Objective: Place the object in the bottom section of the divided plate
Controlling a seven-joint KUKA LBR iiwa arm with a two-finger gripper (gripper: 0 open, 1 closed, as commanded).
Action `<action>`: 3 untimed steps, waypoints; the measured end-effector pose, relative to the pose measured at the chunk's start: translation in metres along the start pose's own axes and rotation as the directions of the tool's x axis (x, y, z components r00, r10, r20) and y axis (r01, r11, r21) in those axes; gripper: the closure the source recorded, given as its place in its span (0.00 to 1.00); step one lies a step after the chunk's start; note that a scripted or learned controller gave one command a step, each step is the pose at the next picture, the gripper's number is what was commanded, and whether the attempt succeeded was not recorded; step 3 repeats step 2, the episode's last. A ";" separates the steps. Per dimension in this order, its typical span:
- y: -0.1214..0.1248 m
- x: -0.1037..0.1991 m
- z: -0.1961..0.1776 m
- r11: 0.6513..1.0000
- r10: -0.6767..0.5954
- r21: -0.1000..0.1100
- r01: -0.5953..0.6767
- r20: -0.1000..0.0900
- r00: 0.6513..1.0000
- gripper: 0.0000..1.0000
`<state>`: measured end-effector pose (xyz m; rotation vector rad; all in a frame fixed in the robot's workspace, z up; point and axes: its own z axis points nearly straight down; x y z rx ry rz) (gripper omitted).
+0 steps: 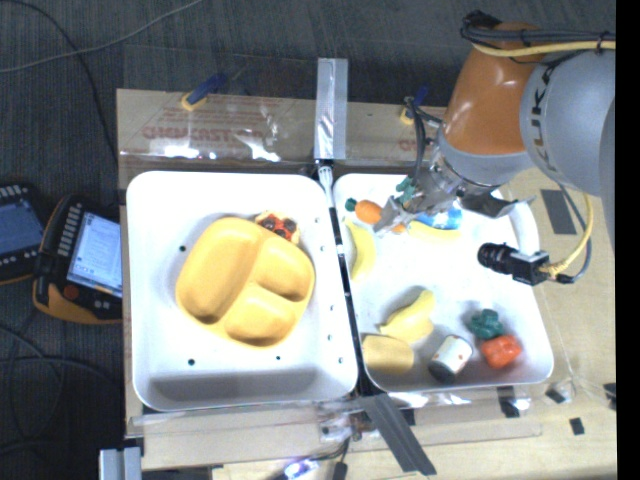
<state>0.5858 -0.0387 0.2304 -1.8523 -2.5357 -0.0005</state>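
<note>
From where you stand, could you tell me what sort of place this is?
Probably a robotics lab: a robot arm reaches over two white bins holding toy food and a yellow divided plate, with cables across the floor.

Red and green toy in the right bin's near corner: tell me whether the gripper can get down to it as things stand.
Probably yes. The red and green toy lies uncovered with nothing on top, and the gripper hangs over the same right bin at its far end. The small grey and white cylinder beside it could crowd a grasp.
</note>
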 end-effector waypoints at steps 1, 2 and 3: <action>-0.012 0.082 0.048 0.985 0.170 0.004 -0.170 0.000 0.985 1.00; 0.024 0.107 0.048 0.992 -0.127 0.003 0.127 0.002 0.992 1.00; 0.024 0.107 0.048 0.992 -0.127 0.003 0.127 0.002 0.992 1.00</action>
